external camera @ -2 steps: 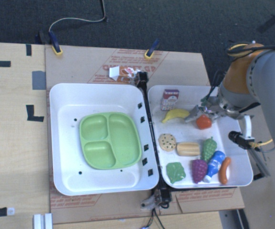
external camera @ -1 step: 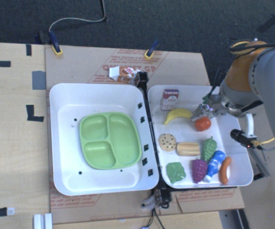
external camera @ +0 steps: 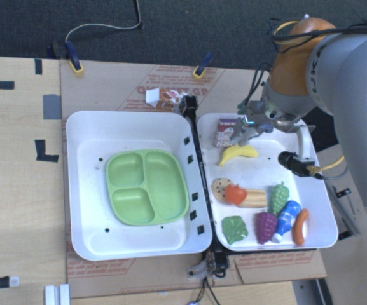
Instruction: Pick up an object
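Partly hidden hand (external camera: 247, 127) over banana (external camera: 237, 153), R bin (external camera: 326, 224), fingers unclear

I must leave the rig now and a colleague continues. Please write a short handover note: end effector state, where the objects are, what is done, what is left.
End effector: low over the back of the right bin, just above the banana and beside the small dark red packet. Nothing is seen held.
Objects, all in the right bin: banana, packet, cookie, tomato, green leaf piece, purple grapes, green grapes, blue bottle, sausage.
Left bin: holds the green divided plate.
Done: approach only.
Left: grasp one object and lift it.
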